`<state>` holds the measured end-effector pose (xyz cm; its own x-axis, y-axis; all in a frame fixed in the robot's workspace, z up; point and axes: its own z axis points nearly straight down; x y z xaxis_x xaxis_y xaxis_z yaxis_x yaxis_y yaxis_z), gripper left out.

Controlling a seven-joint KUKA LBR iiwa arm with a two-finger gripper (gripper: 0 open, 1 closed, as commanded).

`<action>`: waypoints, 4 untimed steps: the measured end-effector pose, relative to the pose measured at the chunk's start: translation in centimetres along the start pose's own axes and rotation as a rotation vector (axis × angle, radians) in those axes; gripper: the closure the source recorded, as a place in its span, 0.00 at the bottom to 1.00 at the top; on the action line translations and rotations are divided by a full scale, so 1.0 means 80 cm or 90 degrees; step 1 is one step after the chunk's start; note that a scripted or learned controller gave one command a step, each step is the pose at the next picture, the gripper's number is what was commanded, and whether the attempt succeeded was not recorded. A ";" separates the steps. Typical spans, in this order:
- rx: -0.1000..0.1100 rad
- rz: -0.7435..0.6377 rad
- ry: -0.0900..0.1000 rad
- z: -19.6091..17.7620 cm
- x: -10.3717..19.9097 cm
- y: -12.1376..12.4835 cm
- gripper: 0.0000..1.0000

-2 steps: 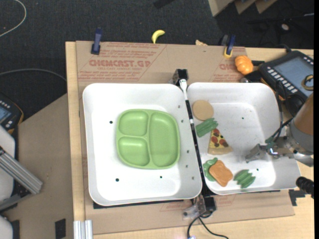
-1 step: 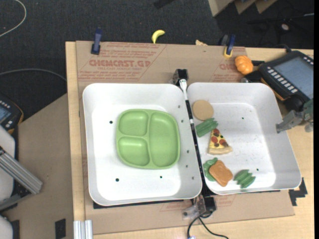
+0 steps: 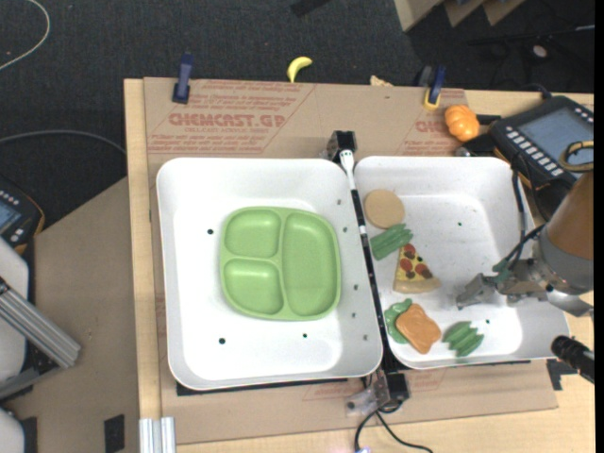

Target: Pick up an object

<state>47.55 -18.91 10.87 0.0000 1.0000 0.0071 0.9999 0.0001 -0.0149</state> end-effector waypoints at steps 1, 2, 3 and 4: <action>-0.018 0.001 -0.009 -0.176 -0.039 0.004 0.00; -0.018 -0.008 -0.005 -0.309 0.098 0.003 0.00; -0.003 -0.008 -0.002 -0.188 0.240 0.000 0.00; -0.016 -0.003 -0.004 -0.292 0.262 0.002 0.00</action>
<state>48.05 1.85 34.34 -0.0042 1.0000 0.0014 0.9999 0.0042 0.0101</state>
